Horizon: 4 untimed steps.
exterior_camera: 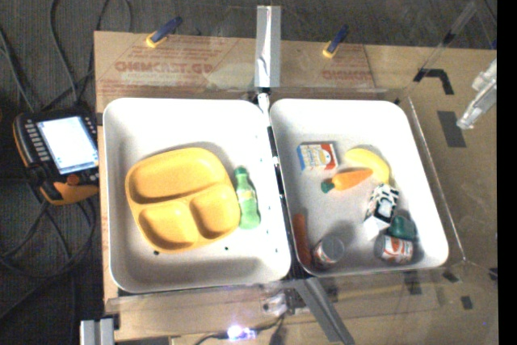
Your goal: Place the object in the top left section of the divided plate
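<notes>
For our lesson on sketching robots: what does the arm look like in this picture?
There is little to go on. The arm shows at the right edge as a slim, pale grey-white piece, blurred and half see-through. No markings, cables or coloured band can be made out on it, and its shape is too smeared to draw in detail.

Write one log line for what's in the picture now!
yellow divided plastic plate: left white bin | green bottle: beside plate's right edge | orange toy carrot: right white bin
</notes>
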Motion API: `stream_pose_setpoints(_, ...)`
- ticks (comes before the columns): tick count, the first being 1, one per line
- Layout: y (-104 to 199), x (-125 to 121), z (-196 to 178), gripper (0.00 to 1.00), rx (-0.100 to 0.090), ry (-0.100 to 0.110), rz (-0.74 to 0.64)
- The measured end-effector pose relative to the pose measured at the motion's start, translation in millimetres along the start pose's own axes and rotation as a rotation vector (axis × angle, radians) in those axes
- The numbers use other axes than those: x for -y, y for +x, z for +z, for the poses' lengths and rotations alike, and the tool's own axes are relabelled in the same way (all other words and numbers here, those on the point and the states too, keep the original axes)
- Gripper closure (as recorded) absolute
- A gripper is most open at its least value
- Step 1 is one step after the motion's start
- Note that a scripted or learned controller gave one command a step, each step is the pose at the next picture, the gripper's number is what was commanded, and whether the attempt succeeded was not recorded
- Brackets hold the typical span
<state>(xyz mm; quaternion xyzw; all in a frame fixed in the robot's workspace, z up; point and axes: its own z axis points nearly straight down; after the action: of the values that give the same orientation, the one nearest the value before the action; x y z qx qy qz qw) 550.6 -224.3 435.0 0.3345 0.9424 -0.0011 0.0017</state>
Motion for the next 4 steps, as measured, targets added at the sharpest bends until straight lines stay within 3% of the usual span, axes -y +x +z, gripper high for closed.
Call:
stream_pose_setpoints(1, -24, -22, 27, 0.00, 0.000, 0.000, -0.122)
stream_pose_setpoints(2, -56, -49, 0, 0.00, 0.002, -0.001, -0.309)
stream_pose_setpoints(3, -17, -15, 0, 0.00, 0.001, -0.001, -0.475)
stream_pose_setpoints(4, -5, -5, 20, 0.00, 0.000, -0.001, -0.559)
